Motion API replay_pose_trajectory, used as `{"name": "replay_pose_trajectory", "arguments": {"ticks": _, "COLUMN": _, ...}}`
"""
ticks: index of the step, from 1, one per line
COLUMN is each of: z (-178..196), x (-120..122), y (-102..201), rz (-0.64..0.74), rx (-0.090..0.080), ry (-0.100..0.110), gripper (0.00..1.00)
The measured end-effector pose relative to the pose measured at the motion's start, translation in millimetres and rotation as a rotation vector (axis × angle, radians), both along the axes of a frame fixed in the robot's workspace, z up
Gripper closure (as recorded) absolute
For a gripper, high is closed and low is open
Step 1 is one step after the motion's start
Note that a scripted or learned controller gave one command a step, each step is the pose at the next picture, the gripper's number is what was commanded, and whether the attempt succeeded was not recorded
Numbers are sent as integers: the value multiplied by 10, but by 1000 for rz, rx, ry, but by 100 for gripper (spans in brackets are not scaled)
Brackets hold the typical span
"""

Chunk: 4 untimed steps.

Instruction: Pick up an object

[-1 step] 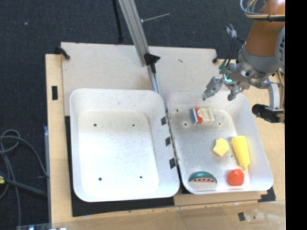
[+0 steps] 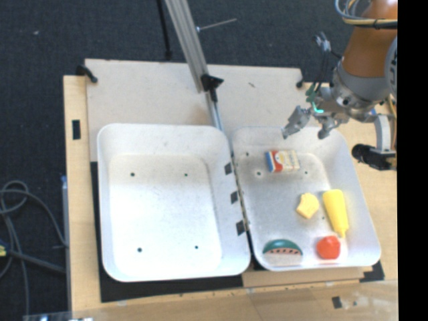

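**A:** Where are the jaws right now?

**B:** The gripper hangs over the far edge of the right bin, under the grey arm with its orange band. The jaws are spread apart, with nothing between them.

**A:** And what is there to pick?

**B:** Everything sits in that right bin. Nearest the gripper, just in front of it, lies a small carton, white with red and blue print, flat on the bin floor. Further toward the near side there is a pale yellow wedge, and just beside it, on its right, a yellow corn-like piece lying lengthwise.

**A:** Anything at the near rim?

**B:** A watermelon slice, green rind with red flesh, and a red tomato-like ball close to the end of the yellow piece.

**A:** The other bin?

**B:** The left bin lies alongside on the surface, touching the right one along their shared edge. A metal post rises behind them.
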State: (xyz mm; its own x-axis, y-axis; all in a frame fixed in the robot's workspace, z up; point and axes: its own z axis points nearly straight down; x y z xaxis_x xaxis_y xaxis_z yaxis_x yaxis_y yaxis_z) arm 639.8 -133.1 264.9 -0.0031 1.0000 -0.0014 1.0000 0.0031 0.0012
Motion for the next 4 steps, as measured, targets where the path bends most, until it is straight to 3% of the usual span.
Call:
{"name": "replay_pose_trajectory", "arguments": {"ticks": 2, "z": -1090, "x": 43, "y": -70, "rz": -6, "rx": 0, "ry": 6, "gripper": 0}}
{"name": "replay_pose_trajectory", "arguments": {"ticks": 3, "z": -1583, "x": 52, "y": -92, "rz": -7, "rx": -4, "ry": -2, "gripper": 0}}
{"name": "replay_pose_trajectory", "arguments": {"ticks": 4, "z": -1425, "x": 74, "y": -105, "rz": -12, "rx": -3, "ry": -10, "gripper": 100}}
